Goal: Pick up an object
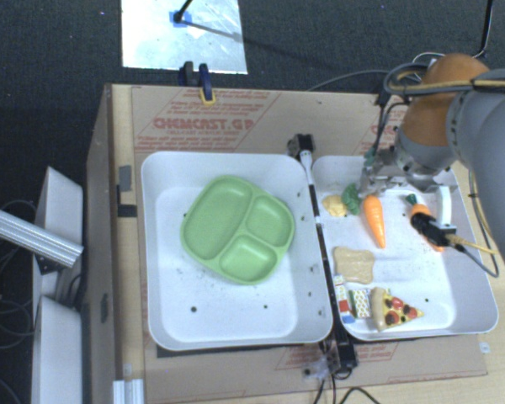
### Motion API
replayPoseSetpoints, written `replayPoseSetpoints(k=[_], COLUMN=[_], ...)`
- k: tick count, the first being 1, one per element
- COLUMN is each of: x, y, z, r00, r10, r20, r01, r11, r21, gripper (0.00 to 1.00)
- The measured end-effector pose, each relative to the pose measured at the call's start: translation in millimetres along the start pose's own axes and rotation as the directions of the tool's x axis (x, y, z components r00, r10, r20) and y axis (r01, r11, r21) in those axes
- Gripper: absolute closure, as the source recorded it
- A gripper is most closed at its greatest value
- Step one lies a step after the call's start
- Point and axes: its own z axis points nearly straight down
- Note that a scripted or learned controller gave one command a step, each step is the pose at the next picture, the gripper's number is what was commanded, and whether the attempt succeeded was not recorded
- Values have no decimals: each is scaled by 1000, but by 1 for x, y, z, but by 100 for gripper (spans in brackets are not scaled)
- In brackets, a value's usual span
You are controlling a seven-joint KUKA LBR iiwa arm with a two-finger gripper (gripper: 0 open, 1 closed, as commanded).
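Note:
My gripper [375,180] hangs low over the back of the right bin [471,297], at the top end of an orange carrot [374,219] that lies pointing toward the front. Just left of the gripper are a small green broccoli piece [351,197] and a pale yellow piece [333,206]. Whether the gripper touches the carrot cannot be told. Further forward in the same bin lie a tan bread slice [353,264], a pizza slice [396,310] and a small colourful carton [344,303].
The left bin [172,310] holds a green divided plate [238,228] at its middle. A black clamp [302,146] sits at the back of the ridge between the bins. The arm's grey body [480,133] covers the right bin's back right corner.

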Motion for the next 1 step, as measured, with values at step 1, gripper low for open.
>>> replayPoseSetpoints(k=[1], x=[0], y=[0], z=[0], r00=[1000], r10=[0], r20=[0], r01=[0], r11=[1000], r21=[0], gripper=[0])
